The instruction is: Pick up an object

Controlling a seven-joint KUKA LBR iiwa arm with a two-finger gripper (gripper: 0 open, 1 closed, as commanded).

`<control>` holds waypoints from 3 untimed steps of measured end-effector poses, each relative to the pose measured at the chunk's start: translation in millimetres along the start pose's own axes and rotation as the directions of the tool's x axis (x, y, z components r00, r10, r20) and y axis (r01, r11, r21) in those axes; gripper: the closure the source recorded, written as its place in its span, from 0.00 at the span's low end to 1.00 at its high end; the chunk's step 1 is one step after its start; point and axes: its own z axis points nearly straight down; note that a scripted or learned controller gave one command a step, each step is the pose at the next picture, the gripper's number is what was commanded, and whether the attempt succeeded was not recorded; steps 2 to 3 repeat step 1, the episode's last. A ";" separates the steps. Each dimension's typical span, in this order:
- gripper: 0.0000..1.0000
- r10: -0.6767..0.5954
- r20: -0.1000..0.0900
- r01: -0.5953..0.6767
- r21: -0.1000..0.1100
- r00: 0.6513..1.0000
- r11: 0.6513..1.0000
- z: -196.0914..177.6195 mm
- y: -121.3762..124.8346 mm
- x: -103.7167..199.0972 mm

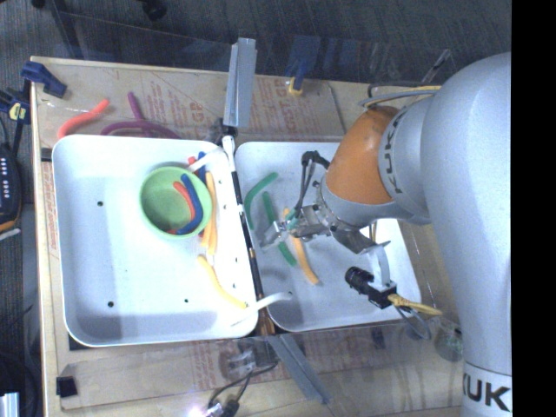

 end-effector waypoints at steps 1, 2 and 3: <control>1.00 -0.002 -0.001 0.002 0.001 1.000 1.000 -9.5 0.2 0.2; 1.00 -0.002 -0.001 0.002 0.001 1.000 1.000 -9.5 0.2 0.2; 1.00 -0.002 -0.001 0.002 0.001 1.000 1.000 -9.5 0.2 0.2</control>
